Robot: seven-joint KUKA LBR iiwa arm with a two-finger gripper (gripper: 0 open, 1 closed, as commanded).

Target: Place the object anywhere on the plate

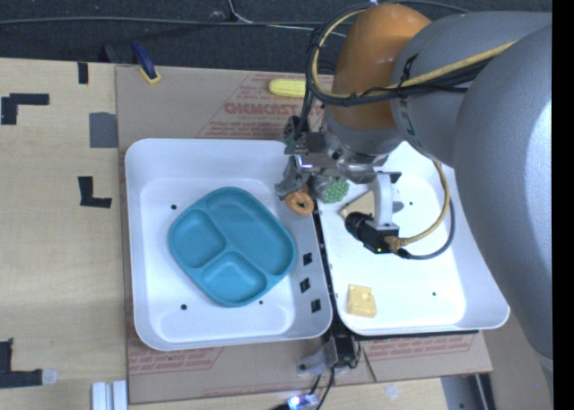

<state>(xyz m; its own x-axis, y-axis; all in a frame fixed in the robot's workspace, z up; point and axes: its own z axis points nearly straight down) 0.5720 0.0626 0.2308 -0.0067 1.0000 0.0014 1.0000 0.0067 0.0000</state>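
Observation:
The blue divided plate (231, 245) lies in the left bin (152, 175), slightly left of its middle. My gripper (301, 189) hangs over the wall between the two bins, just right of the plate's upper right corner. A small brown ring-shaped piece (300, 204) sits at its fingertips, and the gripper is shut on it. A green knobbly object (334, 189) shows right beside the gripper on the right-bin side, partly hidden by the wrist.
A yellow cheese-like wedge (361, 300) lies near the front of the right bin (448, 300). The arm's black cable connector (369, 231) hangs over that bin. A yellow object (287, 88) rests on the cardboard behind the bins.

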